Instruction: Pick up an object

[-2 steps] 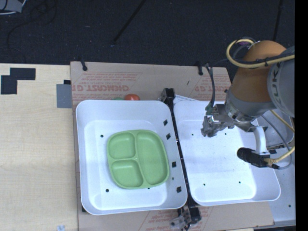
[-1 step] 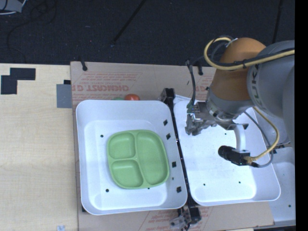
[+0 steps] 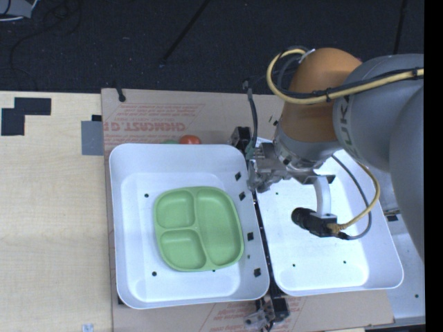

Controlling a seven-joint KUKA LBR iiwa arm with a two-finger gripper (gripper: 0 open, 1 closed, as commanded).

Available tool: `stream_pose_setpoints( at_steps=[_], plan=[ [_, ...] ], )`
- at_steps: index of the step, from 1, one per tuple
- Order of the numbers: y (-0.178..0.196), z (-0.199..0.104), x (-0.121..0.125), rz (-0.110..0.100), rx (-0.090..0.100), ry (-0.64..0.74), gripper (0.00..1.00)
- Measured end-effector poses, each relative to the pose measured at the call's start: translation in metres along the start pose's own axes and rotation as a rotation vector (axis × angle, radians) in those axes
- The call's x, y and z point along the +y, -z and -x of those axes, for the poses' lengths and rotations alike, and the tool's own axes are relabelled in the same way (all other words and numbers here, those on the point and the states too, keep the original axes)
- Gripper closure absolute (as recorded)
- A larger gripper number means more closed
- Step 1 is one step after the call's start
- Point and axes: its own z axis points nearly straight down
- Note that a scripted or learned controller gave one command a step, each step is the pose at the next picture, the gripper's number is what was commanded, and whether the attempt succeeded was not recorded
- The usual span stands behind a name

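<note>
Green plate (image 3: pixel 199 227): three-compartment divided dish, lying flat in the left bin (image 3: pixel 131 254), roughly centred on the bin floor, slightly rotated so its corners don't line up with the bin walls. Two smaller compartments and one larger one, all facing up. Not touching any bin wall.

Pincer (image 3: pixel 257 177): sits at the top-left corner of the right bin (image 3: pixel 374 268), right by the divider where the two bins meet. Well apart from the green plate, nothing visibly between its tips. Can't tell its opening state; the wrist housing and cabling crowd the view there.

Arm (image 3: pixel 360 109): comes in from the right, orange band above the wrist, grey link covering the upper right part of the right bin. Yellow cable (image 3: pixel 304 95) loops around the orange section; another cable runs down to a black connector (image 3: pixel 313 221) hanging over the right bin floor.

Other bits: small red-orange object (image 3: pixel 190 140) just behind the far wall of the left bin, partly hidden by the rim, resting on the cardboard sheet (image 3: pixel 173 116) under both bins. Cardboard has mirrored red print. Bench (image 3: pixel 48 220) is light wood, with dark patches at the left.
</note>
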Motion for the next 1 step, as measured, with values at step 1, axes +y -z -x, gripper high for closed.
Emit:
stream_pose_setpoints(
  at_steps=[1],
  plan=[
    [0.0098, -0.0552, -0.0014, -0.001, 0.000, 0.000, 1.00]
  ],
)
